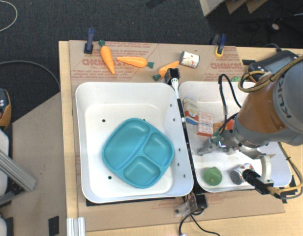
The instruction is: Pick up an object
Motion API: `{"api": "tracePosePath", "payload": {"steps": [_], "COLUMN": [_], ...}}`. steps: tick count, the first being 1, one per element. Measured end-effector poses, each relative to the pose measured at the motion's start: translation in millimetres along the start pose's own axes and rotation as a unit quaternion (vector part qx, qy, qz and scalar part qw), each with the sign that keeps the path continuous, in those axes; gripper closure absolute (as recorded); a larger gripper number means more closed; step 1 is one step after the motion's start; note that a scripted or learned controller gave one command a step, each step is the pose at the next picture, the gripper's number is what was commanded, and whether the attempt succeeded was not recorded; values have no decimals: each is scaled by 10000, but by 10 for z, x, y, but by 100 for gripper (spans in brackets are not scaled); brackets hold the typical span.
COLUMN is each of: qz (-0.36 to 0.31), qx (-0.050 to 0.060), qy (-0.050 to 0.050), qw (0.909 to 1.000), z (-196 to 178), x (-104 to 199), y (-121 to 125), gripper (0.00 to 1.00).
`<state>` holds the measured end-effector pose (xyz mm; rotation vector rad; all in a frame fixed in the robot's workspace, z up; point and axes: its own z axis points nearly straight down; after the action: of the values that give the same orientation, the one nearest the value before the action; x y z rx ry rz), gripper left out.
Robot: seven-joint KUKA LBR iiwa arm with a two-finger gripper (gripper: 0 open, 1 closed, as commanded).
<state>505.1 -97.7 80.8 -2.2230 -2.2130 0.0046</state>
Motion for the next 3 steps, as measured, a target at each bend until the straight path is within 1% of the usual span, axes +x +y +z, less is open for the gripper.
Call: {"api": "tracePosePath", "payload": {"steps": [1, 2, 3], "qz": [-6, -39, -20], "qx": [-52, -88, -67], "qy": [-30, -23, -25], "qw": [10000, 10000, 10000], "z": [-48, -776, -362], "x": [-608, -525, -411], "y": [443, 933, 723], "gripper": [0, 0, 0]}}
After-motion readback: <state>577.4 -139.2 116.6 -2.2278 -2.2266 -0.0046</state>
